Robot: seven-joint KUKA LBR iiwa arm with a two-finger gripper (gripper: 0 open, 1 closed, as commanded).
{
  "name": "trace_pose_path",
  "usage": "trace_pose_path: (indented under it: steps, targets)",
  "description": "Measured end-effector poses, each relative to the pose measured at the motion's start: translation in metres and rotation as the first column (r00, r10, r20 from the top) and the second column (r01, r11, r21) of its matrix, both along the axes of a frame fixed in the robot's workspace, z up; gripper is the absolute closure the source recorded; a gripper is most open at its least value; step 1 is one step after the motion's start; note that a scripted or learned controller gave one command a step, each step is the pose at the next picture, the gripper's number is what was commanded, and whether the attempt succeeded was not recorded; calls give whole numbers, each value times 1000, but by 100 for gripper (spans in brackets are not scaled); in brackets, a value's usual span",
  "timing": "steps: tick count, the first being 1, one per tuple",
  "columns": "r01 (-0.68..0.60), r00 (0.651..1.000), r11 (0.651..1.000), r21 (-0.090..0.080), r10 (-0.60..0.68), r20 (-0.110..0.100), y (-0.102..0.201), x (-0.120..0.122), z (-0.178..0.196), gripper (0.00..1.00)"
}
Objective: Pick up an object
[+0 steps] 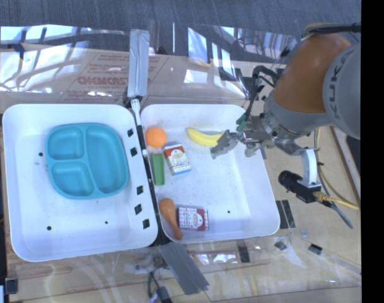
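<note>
Five items: all lying in the right bin, and the gripper hangs over that bin's far right part.
Nearest target: banana, just left of the fingertips and a shade farther back, touching or nearly so; I cannot tell which.
Banana axis: runs left to right, curving gently, so the tips sit at its right end, not over its middle.
Gripper state: two dark fingers slightly parted, nothing between them.
Arm: reaches in from the right, orange band above the wrist.
My call on the move: a short shift left would centre the fingers on the banana; closing across its narrow width looks the sensible bite.
Banana feel: smooth yellow, rounded, probably apt to roll or slide on the slick bin floor.
Ball: orange, round, far left corner of the right bin, against the divider.
Carton: small printed box, flat-faced, just near of the ball.
Green stick: slim, long axis far to near, along the divider.
Carrot: orange, tapered, near left, beside a red packet.
Left bin: holds a blue plate with three compartments, glossy plastic, well apart from the gripper.
</note>
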State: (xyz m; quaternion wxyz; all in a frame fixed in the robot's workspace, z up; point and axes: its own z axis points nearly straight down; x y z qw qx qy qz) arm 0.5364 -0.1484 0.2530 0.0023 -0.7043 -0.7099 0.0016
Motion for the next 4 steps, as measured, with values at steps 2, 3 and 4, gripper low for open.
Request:
trace_pose_path:
  steps: [2,3,4]
  targets:
    - [107,994,994,-2,-107,6,53,20,29,0]
    - [45,999,999,-2,-45,-4,75,66,-64,0]
    - [-70,998,998,0,70,-1,57,45,-157,0]
